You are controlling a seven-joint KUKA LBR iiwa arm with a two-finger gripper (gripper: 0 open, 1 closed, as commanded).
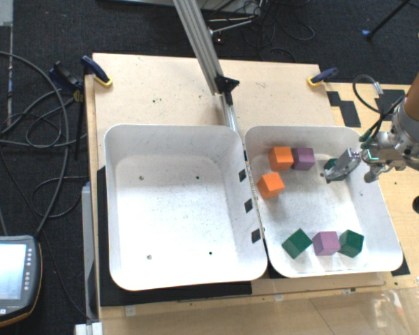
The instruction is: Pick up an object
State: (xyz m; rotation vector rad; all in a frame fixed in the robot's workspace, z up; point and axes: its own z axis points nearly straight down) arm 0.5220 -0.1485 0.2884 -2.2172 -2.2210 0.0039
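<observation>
Hovering gripper (337, 169) over right bin's (377, 208) right side, near its rim | jaws: spread or pressed, cannot tell | purple cube (303, 158) and orange cube (281, 158) just left of jaws, touching | bare floor below jaws

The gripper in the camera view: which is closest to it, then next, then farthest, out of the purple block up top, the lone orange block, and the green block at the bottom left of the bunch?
From the gripper:
1. Purple block, just left of it, near the right bin's top.
2. Lone orange block, farther left, by the divider.
3. Green block, down near the bin's front edge.
</observation>
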